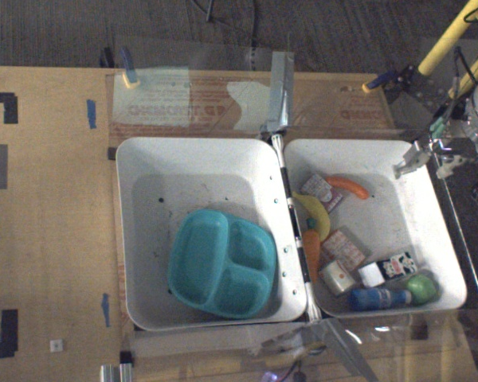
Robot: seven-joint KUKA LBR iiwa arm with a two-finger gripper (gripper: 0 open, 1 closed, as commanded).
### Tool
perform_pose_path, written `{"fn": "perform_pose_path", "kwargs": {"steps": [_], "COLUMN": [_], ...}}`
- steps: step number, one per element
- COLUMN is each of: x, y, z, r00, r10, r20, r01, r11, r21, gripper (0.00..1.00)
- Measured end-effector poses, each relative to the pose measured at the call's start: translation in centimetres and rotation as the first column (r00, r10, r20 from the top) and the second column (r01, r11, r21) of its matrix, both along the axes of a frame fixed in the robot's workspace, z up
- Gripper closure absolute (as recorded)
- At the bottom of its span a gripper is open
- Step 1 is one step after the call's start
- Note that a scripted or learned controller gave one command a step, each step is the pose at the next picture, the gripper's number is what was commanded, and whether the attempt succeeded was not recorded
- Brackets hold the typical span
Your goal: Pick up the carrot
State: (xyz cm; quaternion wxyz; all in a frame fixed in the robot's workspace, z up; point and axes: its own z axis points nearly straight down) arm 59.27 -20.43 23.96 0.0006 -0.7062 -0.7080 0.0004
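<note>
Here, carrot (pixel 311 255) lies in right bin (pixel 450 237).

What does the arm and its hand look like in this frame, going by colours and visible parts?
At the right edge above the right bin, the hand is a pale grey metal piece, its end reaching over the bin's rim. Behind it sits a cluster of grey hardware with thin dark cables and a small teal-green spot. A sliver of orange shows at the frame edge. Finer detail is too blurred to tell.

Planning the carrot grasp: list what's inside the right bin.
The right bin holds the carrot by its left wall, a banana, small boxes, a blue bottle and a green fruit. Anything beneath them is covered.
</note>
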Motion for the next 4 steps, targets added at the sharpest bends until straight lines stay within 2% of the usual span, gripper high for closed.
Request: {"fn": "perform_pose_path", "kwargs": {"steps": [1,2,3,4], "x": [4.8,-0.3,-0.2,-4.8], "y": [4.9,-1.3,2.9,5.3], "z": [-10.2,3.5,-12.7,-15.1], "r00": [0.995,0.955,0.942,0.992], "r10": [0.096,0.297,0.336,0.124], "r20": [-0.001,0.004,0.001,0.005], "r01": [-0.096,-0.297,-0.336,-0.124], "r11": [0.995,0.955,0.942,0.992], "r21": [0.000,-0.003,0.000,-0.002], "gripper": [0.00,0.00,0.00,0.00]}}
